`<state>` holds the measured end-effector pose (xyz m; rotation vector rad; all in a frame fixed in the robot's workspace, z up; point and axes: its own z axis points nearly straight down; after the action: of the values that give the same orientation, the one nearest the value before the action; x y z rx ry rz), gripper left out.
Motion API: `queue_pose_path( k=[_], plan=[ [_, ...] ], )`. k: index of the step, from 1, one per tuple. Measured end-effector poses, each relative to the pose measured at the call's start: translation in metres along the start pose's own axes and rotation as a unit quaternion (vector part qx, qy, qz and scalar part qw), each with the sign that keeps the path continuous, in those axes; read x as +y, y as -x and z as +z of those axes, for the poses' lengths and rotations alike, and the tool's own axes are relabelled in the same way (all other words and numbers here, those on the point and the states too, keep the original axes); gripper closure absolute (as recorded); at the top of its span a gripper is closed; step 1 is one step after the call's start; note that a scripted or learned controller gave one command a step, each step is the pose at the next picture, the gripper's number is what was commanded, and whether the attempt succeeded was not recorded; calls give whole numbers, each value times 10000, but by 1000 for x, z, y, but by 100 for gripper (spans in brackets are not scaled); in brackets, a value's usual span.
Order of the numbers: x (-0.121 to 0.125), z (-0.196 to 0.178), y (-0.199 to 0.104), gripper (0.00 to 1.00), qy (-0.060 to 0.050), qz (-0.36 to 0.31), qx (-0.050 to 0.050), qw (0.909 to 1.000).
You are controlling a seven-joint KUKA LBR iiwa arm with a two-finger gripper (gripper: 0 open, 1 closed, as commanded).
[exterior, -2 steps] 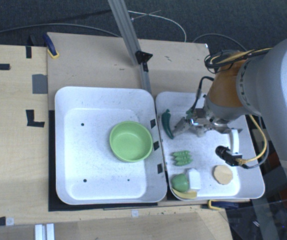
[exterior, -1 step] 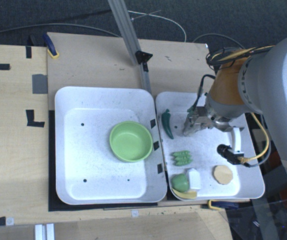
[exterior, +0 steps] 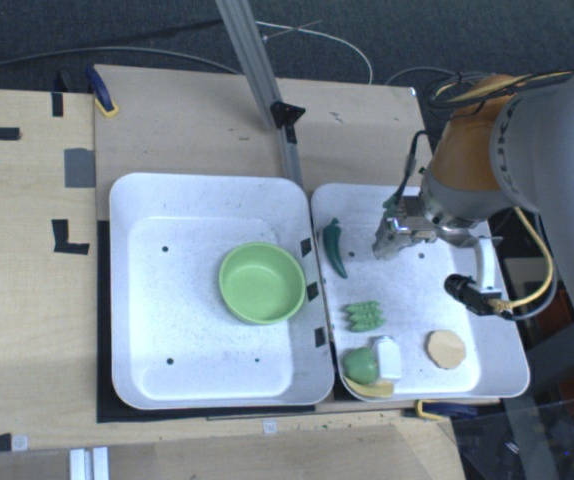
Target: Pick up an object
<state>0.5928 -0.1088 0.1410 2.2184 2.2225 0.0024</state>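
Observation:
My gripper hangs over the upper middle of the right bin, with nothing visible between its fingers. To its left lies a dark green chili pepper, close to the bin's left wall. Lower down sits a small light green ridged piece. At the bin's front left corner a green round object rests beside a white block and a yellow piece. A tan round disc lies at the front right.
The left bin holds a green bowl near its right side. A grey pole slants down to the bins' shared top corner. Cables loop behind the bench and beside the arm.

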Motion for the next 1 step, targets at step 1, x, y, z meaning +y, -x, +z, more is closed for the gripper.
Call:
queue_pose_path(
  k=[1],
  plan=[
    [-2, -43, -5, 100, 1, -1, 0, 10000]
  ],
)
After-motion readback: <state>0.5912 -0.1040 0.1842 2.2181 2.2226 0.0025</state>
